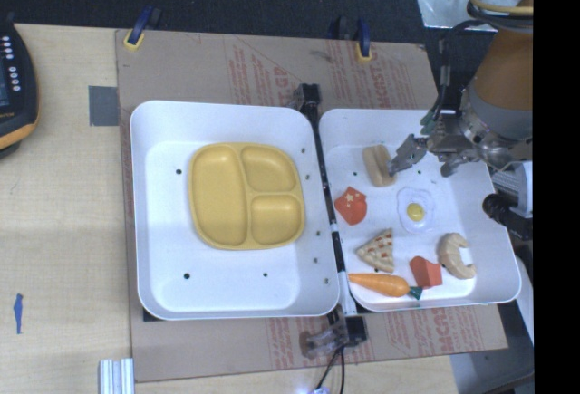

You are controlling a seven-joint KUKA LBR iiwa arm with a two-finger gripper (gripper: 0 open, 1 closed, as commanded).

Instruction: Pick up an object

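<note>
Camera view | tool [426,157] spread wide, holding nothing | tan bread slice [376,165] upright just beside it

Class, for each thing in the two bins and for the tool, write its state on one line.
Yellow tray: flat in left bin, compartments bare.
Bread piece: lying by the tool.
Fried egg: flat.
Carrot: on its side.
Pizza slice: flat.
Tool: open, over right bin.

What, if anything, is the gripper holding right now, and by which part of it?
Nothing is held. The gripper hangs open over the right bin, one fingertip close beside the bread piece, with no item between its fingers.
</note>
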